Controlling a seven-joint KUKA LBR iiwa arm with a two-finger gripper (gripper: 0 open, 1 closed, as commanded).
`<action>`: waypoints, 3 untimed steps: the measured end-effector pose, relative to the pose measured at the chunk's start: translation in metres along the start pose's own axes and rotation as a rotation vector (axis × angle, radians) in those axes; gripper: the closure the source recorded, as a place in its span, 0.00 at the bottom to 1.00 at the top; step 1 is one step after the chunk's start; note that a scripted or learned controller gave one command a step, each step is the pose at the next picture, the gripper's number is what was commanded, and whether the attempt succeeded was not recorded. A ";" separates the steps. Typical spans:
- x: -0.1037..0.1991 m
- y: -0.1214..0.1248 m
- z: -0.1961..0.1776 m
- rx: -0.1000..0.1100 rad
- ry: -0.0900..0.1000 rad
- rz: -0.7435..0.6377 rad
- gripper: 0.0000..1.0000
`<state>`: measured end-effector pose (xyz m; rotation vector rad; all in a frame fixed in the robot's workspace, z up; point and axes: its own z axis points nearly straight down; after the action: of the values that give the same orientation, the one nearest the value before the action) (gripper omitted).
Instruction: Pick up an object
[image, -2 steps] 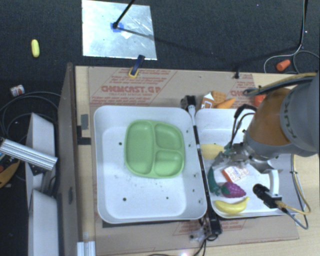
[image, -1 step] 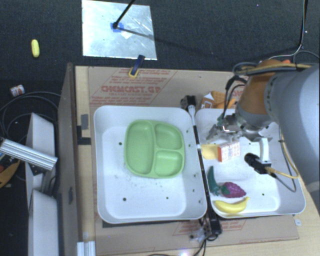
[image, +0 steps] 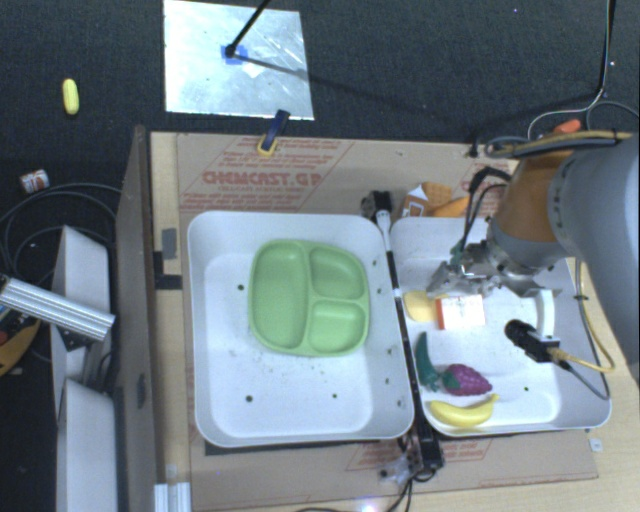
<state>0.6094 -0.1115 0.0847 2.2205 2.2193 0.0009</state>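
My gripper (image: 458, 280) hangs over the right bin (image: 575, 395), near its left middle. Directly under and in front of it lies a small white box with an orange label (image: 463, 313); I cannot see whether the gripper touches it. A pale yellow piece (image: 419, 306) sits just left of the box, against the bin wall. Toward the front of the same bin lie a dark green toy vegetable (image: 427, 364), a purple bunch of grapes (image: 467, 380) and a yellow banana (image: 461, 411).
The left bin (image: 225, 400) holds a green divided plate (image: 307, 298). An orange item (image: 446, 206) lies on the cardboard behind the right bin. The grey arm (image: 560, 205) covers the right bin's back right part.
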 end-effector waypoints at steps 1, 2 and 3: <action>-0.048 0.049 -0.001 -0.006 -0.003 -0.002 0.00; -0.099 0.062 -0.115 -0.013 -0.006 0.000 0.00; -0.065 -0.050 -0.080 0.011 0.005 0.001 0.00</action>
<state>0.5592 -0.1765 0.1643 2.2292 2.2266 -0.0058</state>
